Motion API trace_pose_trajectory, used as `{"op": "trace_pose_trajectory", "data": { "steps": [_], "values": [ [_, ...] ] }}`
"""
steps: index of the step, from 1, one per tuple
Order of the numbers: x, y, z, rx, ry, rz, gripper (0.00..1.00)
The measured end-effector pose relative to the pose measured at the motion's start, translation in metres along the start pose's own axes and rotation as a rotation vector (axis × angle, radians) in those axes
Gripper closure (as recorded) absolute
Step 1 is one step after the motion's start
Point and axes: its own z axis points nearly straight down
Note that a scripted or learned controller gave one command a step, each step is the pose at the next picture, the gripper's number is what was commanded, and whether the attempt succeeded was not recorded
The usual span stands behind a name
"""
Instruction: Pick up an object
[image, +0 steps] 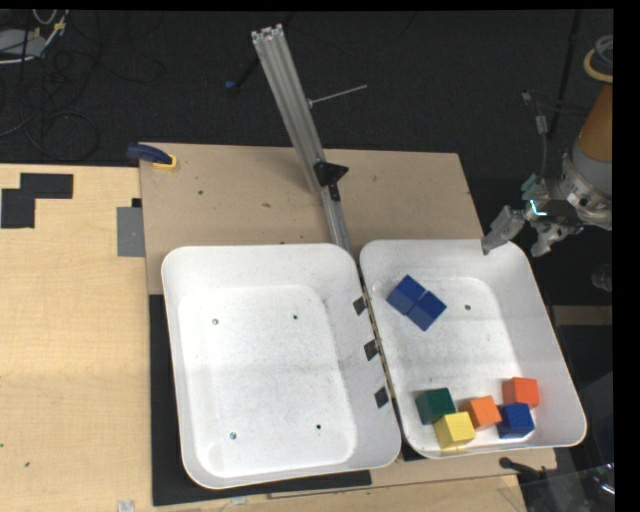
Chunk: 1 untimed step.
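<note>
The right bin (530, 300) holds a blue block (416, 301) near its back left. Along its front edge cluster a green cube (434, 404), a yellow cube (455, 429), an orange cube (484, 410), a small blue cube (516, 419) and a red-orange cube (521, 391). My gripper (522, 232) hovers over the bin's back right corner, off to the right of the blue block. Its fingers are spread, with nothing between them.
The left bin (180, 300) lies beside the right one, joined by black clips (368, 348). A slanted aluminium post (298, 125) rises behind the bins. A blue-and-yellow clamp (152, 155) sits at the board's back left corner.
</note>
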Motion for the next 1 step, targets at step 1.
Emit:
{"op": "trace_pose_trajectory", "data": {
  "steps": [1],
  "values": [
    [0.0006,0.0009,-0.0027,-0.004,-0.002,-0.003,0.00]
  ]
}}
